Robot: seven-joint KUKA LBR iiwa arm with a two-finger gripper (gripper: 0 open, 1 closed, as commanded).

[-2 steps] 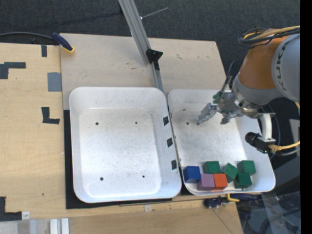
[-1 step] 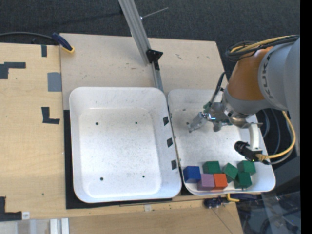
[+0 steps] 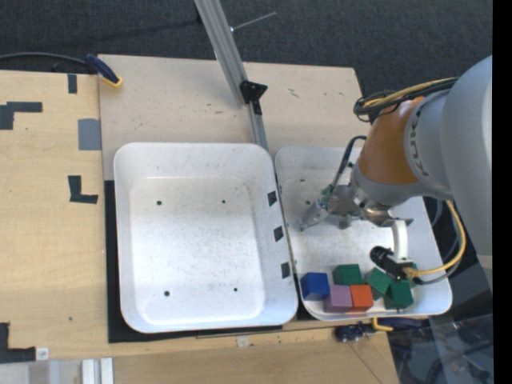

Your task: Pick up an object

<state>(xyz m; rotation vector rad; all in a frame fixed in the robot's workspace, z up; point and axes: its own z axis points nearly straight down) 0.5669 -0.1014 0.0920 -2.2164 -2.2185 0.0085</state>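
Note:
Several small blocks lie bunched along the near edge of the right bin point(image 3: 416, 214): a blue block point(image 3: 314, 285), a purple block point(image 3: 341, 297), an orange block point(image 3: 362, 296) and three green blocks point(image 3: 346, 274) point(image 3: 379, 281) point(image 3: 398, 294). My gripper point(image 3: 318, 209) hangs over the bare middle-left floor of that bin, well behind the blocks and apart from them. It looks open, with nothing between its fingers. The arm's orange band point(image 3: 388, 146) and grey body cover the bin's right part.
The left bin point(image 3: 128, 214) sits beside the right one, sharing a raised rim with black clips point(image 3: 278, 232). A slanted metal pole point(image 3: 228, 46) crosses above the bench at the back. Cables point(image 3: 448, 254) hang off the arm over the right bin's right edge.

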